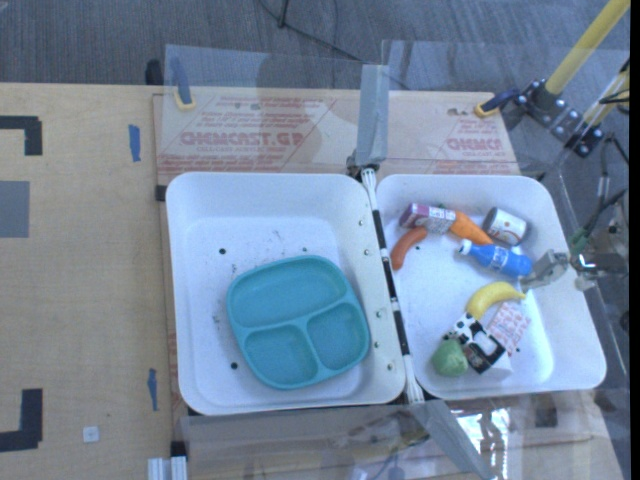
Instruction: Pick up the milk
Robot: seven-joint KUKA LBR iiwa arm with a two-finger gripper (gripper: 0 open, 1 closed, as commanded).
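The camera view looks down on two white bins side by side on the bench. The left bin [195, 208] holds a teal divided plate [297, 320] lying flat toward its near side. In the right bin [570, 358], the milk [484, 340], a black-and-white carton, lies near the near edge, touching a green ball [451, 359] on its left, with a banana [494, 296] just behind it. Farther back lie a blue bottle [499, 259], a can [506, 225], a carrot [468, 229] and a purple-capped tube [430, 214]. The gripper [548, 268] sits at the bin's right edge, beside the blue bottle, well apart from the milk; its opening cannot be told.
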